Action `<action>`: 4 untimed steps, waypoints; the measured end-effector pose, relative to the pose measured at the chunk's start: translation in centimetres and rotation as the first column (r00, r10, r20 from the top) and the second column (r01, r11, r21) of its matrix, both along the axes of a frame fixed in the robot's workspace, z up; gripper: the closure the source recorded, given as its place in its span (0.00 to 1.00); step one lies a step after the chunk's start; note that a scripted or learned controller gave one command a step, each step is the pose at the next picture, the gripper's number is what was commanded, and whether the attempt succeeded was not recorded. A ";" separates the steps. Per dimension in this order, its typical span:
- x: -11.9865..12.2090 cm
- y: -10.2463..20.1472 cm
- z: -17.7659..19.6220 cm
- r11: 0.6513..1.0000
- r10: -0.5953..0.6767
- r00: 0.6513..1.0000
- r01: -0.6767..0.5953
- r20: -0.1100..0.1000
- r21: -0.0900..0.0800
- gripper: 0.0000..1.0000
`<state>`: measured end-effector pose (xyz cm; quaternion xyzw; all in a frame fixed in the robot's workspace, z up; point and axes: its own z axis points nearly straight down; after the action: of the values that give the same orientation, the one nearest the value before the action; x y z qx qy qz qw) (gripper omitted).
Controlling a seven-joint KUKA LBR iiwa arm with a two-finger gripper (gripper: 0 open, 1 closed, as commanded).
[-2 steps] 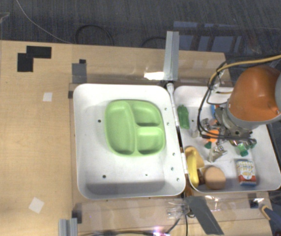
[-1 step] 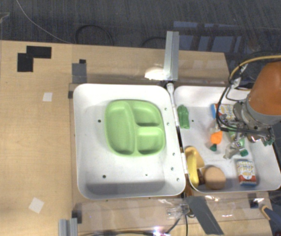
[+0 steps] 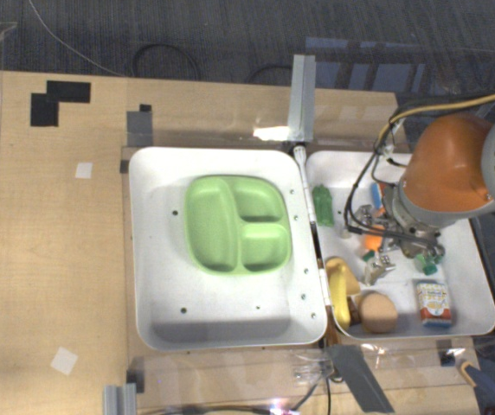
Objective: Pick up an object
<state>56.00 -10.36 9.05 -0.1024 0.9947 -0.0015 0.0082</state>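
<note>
The arm's orange band (image 3: 445, 164) hangs over the right bin (image 3: 483, 294), with my gripper (image 3: 377, 264) reaching down below it toward the bin floor. Something small and orange (image 3: 371, 242) lies beside the fingers; whether it is touched is unclear. A yellow banana (image 3: 342, 289) and a tan round object (image 3: 378, 312) lie at the bin's front left, just below the gripper. A small red, white and blue carton (image 3: 433, 303) stands at the front right. Along the bin's left wall lies a green object (image 3: 323, 206).
The left bin (image 3: 161, 318) holds a light green divided plate (image 3: 235, 223) near its centre. A metal post (image 3: 302, 102) rises behind the divider between the bins. Wooden bench top spreads out to the left.
</note>
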 end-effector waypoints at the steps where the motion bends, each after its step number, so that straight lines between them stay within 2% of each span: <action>1: 0.5 0.2 1.5 1.000 0.005 1.000 -0.005 0.019 -0.001 1.00; 2: 3.8 -6.3 12.2 0.975 0.222 0.975 -0.222 -0.003 -0.005 1.00; 3: 3.7 -6.1 11.9 0.974 0.225 0.974 -0.225 -0.008 0.000 0.00; 4: 5.8 -3.6 0.7 0.925 0.379 0.925 -0.379 -0.005 -0.003 0.00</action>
<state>61.76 -13.93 9.75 -0.2926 0.9562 -0.0016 0.0058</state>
